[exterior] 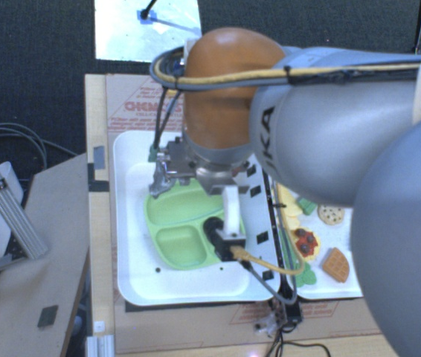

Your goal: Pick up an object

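Crowded left bin, open strips along its edges

The arm [329, 125] hangs over both bins and covers most of the right bin [344, 292]; its gripper [167, 175] is low over the green divided tray [177, 225], which fills the middle of the left bin [132, 199]. Bare white floor stays along the left and front walls. A yellow cable [270, 262] crosses the divider between the bins.

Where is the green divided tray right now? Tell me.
The green divided tray lies in the left white bin, directly beneath the arm's wrist, with the toy foods in the right bin beside it.
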Controlling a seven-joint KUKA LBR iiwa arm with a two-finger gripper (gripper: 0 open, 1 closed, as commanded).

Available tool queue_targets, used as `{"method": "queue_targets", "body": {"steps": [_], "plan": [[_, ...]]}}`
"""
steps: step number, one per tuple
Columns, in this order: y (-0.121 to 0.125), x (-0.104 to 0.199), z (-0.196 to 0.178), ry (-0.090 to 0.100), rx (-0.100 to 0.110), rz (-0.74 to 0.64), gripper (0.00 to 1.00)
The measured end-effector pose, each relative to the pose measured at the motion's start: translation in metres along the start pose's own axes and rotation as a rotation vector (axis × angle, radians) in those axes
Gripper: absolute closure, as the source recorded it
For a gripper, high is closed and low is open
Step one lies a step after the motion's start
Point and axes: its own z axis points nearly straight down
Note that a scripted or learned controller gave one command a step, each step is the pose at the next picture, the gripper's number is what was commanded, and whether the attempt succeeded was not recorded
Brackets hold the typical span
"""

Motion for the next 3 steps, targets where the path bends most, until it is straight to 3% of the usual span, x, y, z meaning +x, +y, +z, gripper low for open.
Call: {"method": "queue_targets", "body": {"steps": [1,2,3], "plan": [[-0.042,-0.054,0.109,-0.004,0.009,0.011,0.00],[-0.038,-0.050,0.092,0.001,-0.004,0.007,1.00],[0.030,0.013,0.058,0.004,-0.012,0.000,1.00]]}}
